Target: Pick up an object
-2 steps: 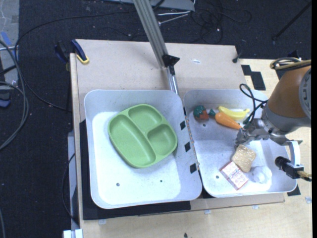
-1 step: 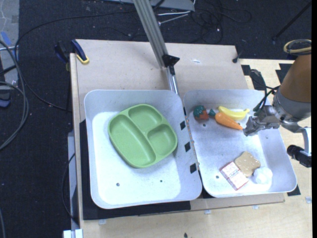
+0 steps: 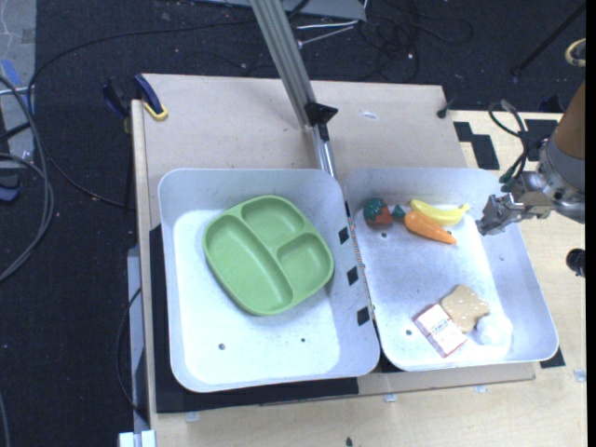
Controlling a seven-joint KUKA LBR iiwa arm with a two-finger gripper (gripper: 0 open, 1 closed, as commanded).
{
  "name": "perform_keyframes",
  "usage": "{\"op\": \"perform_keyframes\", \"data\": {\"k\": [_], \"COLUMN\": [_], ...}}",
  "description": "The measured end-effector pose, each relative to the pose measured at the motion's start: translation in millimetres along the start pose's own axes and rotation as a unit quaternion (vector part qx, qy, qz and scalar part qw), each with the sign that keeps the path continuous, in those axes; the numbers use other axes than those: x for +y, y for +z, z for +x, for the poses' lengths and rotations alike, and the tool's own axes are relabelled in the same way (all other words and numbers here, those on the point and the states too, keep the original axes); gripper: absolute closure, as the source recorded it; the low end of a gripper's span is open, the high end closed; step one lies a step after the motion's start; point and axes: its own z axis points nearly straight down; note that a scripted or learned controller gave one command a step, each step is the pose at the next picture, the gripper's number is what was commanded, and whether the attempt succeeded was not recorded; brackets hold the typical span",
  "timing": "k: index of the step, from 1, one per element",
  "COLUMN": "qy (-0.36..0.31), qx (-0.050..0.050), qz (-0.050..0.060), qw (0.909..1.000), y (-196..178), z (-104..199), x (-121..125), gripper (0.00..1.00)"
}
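Approach step: your hand (image 3: pixel 492 214), grip state unclear, hovers at the right bin's (image 3: pixel 521 268) rim; next, descend onto the carrot (image 3: pixel 430 228).

arm (image 3: pixel 570 147): cut off by the right edge
gripper (image 3: pixel 491 216): finger state too small to tell

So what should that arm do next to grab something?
Probably swing left and lower toward the carrot. The gripper sits at the right bin's far right rim, holding nothing, and the carrot with the banana lies nearest.
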Motion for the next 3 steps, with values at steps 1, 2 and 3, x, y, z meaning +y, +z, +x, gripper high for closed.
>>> {"op": "perform_keyframes", "data": {"k": [1, 2, 3], "qy": [0.0, -0.002, -0.002], "qx": [0.0, 0.002, 0.002], "qz": [0.0, 0.004, 0.004], "qw": [1.0, 1.0, 1.0], "y": [-53.5, -51.4, -47.8], "z": [-0.5, 58.3, 113.6], "x": [1.7, -4.6, -24.4], "gripper": [1.0, 1.0, 1.0]}}
